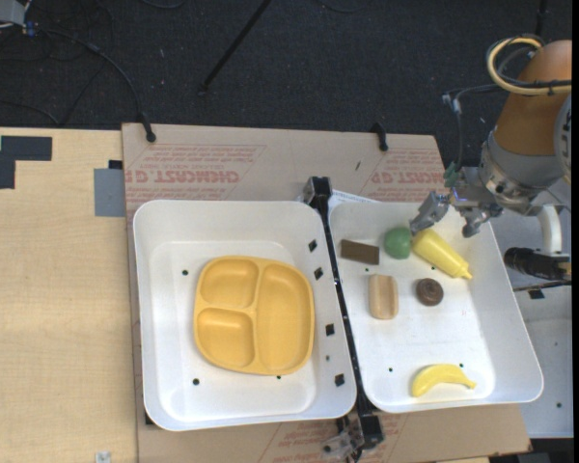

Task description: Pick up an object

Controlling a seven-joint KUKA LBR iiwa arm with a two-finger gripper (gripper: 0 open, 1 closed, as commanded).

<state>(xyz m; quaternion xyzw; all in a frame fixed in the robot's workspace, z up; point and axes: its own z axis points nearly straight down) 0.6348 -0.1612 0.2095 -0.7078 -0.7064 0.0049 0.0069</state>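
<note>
Even overhead light, bright white bins [174, 258] near blown out, soft short shadows, dark floor, slightly soft focus.

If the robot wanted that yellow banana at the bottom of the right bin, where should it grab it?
Probably across the middle of the banana, coming straight down from above. It lies flat and alone, its curve arching upward in the picture, with bare bin floor on both long sides. Its middle looks thickest, so the gripper would likely close across the narrow width there rather than at the tapering ends.
</note>
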